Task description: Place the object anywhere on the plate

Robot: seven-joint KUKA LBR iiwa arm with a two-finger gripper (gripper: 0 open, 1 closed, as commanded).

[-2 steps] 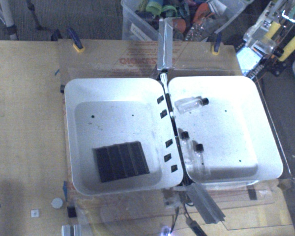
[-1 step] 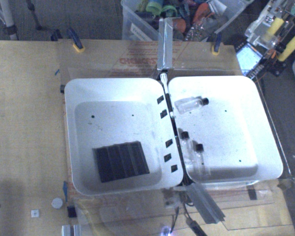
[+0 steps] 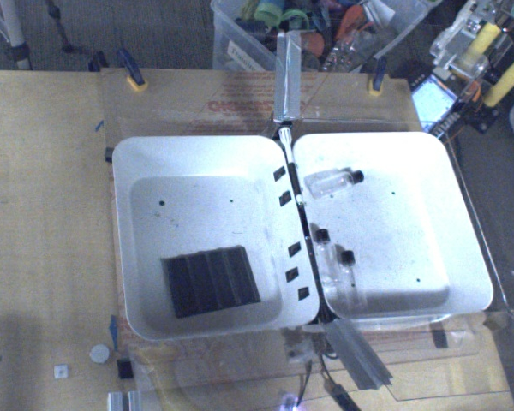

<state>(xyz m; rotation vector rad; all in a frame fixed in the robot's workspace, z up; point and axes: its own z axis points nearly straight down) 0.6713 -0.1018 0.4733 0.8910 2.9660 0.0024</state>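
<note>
1. The dark, ribbed, rectangular plate [image 3: 211, 281] lies flat in the lower left part of the left shallow white bin [image 3: 146, 165], its long axis running roughly left to right with a slight tilt.
2. The candidates for moving are in the right white bin [image 3: 428, 221]: a clear plastic bottle with a black cap [image 3: 334, 181] in the upper middle of the frame, lying on its side with the cap toward the right.
3. Two more clear, black-capped bottles [image 3: 334, 259] sit against that bin's left wall, near the divider.
4. I cannot tell the pincer's state from this frame.
5. Judging by the layout, any bottle must travel leftward and down-frame across the divider to reach the plate.
</note>
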